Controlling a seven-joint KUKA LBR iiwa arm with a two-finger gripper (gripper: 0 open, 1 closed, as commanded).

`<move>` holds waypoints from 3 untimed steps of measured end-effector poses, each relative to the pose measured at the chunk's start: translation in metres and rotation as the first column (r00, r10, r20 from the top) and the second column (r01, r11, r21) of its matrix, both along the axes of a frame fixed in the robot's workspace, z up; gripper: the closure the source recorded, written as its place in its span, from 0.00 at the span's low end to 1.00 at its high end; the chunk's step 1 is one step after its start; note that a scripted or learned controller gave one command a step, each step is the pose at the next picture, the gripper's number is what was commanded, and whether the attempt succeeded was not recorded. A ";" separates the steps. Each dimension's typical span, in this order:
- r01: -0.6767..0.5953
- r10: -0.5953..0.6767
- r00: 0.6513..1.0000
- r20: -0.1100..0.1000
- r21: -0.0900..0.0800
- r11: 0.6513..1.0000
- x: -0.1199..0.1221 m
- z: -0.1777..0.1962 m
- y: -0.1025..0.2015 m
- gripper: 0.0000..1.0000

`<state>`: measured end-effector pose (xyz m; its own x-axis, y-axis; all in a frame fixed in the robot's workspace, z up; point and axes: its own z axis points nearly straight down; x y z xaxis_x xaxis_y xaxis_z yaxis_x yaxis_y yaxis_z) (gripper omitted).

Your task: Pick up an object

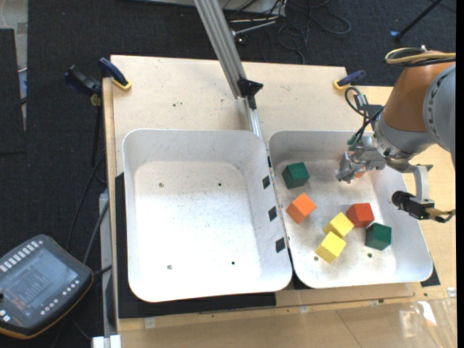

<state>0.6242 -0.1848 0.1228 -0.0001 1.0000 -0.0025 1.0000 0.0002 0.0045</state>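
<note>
Pincer (350, 171) hovers over the right bin (406, 267), near the green block (295, 174); grip state unclear.

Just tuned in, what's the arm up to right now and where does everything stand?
The grey KUKA arm reaches in from the right, its hand over the back of the right-hand white bin. Nothing shows between its fingers. Six small blocks lie in that bin: a dark green cube near the hand, an orange cube, two yellow cubes, a red cube and another dark green cube. No pick has been made yet.
</note>
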 end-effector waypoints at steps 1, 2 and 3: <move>-0.003 0.003 1.000 0.004 0.000 1.000 0.012 0.055 0.000 1.00; -0.003 0.003 1.000 0.004 0.000 1.000 0.014 0.109 0.000 1.00; -0.003 0.003 1.000 0.001 0.001 1.000 0.015 0.133 0.000 1.00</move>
<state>0.6396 -0.1847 0.2556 -0.0029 1.0000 -0.0017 1.0000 0.0029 0.0050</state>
